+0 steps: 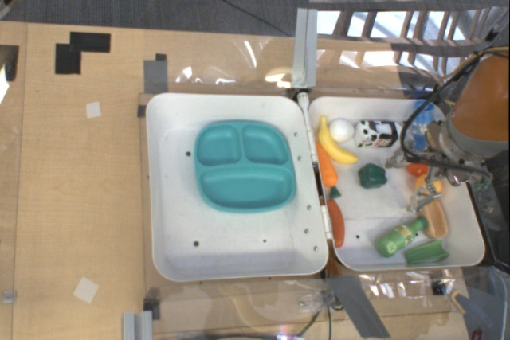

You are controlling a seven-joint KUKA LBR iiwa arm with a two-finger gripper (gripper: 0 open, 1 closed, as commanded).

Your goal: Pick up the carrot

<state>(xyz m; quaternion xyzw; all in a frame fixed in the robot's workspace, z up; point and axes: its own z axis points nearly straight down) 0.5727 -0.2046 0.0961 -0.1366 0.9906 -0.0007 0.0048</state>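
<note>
Grey arm (466, 141) with its orange band coming in from the right, highest above the bench, hanging over the right-hand part of the right bin. Gripper (429, 176) at its end, low among cables, above a small orange-red piece (417, 169); open or closed, impossible to tell from this angle, and nothing seen held. Below, wooden bench (72, 195), pale and broad. On it, left bin (163, 251), white and shallow, holding a teal divided plate (243, 166) near its middle. Beside it and touching along the shared rim, right bin (472, 249), crowded with toy food. Green bottle (401, 237) lying tilted near the front edge, with a green pod-like item (425, 252) just beside it and a tan wedge (435, 220) right behind. Yellow banana (335, 146) toward the back left, touching a white ball (341, 129); next to that, a black-and-white spotted can (376, 134). Carrot (326, 169) lying along the left wall of the right bin, just under the banana, green end toward the front, well apart from the gripper. Red pepper (336, 223) in line below it. Dark green lump (371, 175) between carrot and gripper.
</note>
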